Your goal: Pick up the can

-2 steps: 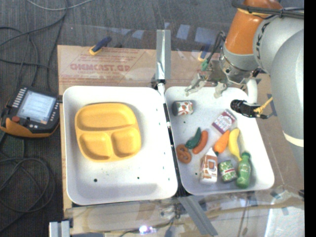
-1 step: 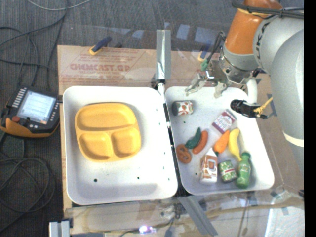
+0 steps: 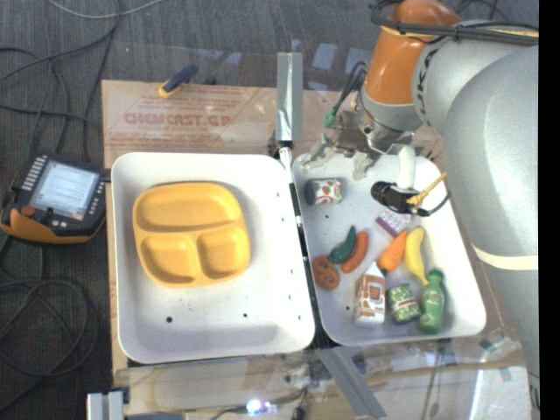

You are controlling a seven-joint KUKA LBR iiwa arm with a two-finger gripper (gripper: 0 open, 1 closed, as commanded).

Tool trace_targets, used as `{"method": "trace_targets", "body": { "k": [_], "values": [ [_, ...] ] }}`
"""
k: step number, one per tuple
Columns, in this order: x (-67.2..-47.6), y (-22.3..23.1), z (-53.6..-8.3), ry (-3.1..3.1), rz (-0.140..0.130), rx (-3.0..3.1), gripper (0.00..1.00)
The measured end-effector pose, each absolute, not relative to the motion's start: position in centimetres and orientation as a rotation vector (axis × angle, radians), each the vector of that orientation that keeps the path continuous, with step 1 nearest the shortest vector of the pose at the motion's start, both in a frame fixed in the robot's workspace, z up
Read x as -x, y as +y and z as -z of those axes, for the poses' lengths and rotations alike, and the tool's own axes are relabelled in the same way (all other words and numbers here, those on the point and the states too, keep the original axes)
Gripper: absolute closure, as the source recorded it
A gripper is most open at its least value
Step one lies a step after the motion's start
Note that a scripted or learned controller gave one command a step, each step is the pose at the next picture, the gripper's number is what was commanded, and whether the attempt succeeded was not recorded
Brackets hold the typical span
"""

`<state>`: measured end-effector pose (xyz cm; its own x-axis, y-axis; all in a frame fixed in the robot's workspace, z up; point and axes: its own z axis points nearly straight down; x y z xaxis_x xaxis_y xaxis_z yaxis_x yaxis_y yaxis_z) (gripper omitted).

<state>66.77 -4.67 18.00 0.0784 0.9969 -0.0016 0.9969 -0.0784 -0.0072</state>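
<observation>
We see the gripper (image 3: 336,159) hanging over the back of the right bin (image 3: 462,322), its two pale fingers spread apart with nothing between them. The can (image 3: 328,191), a small red-and-white one lying on its side, rests on the bin floor just in front of the gripper, near the wall shared with the left bin (image 3: 140,344). We cannot tell whether the fingertips touch it, but they do not close round it.

Further forward in the right bin we find a crowd of toy foods. A dark green pepper (image 3: 343,244) lies against a red sausage (image 3: 356,253), and a brown pretzel (image 3: 325,275) sits just in front of them. A carrot (image 3: 394,251) and a banana (image 3: 415,254) lie side by side, near a purple packet (image 3: 392,223). Along the front stand a small milk carton (image 3: 372,295), a green-and-red container (image 3: 402,304) and a green bottle (image 3: 431,301), close together.

In the left bin we see a yellow divided plate (image 3: 191,232) lying flat. A teach pendant (image 3: 54,196) rests on the floor beside that bin.
</observation>
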Motion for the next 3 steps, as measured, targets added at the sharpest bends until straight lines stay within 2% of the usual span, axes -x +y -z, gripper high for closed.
{"method": "trace_targets", "body": {
  "k": [1, 2, 3],
  "values": [
    [-63.7, -3.0, -18.1, -2.095, -0.011, 2.338, 0.0],
    [-61.4, -3.6, -18.0, -2.028, -0.009, 2.392, 0.0],
    [-61.8, -3.7, -18.0, -1.956, -0.009, 2.452, 0.0]
  ]
}}
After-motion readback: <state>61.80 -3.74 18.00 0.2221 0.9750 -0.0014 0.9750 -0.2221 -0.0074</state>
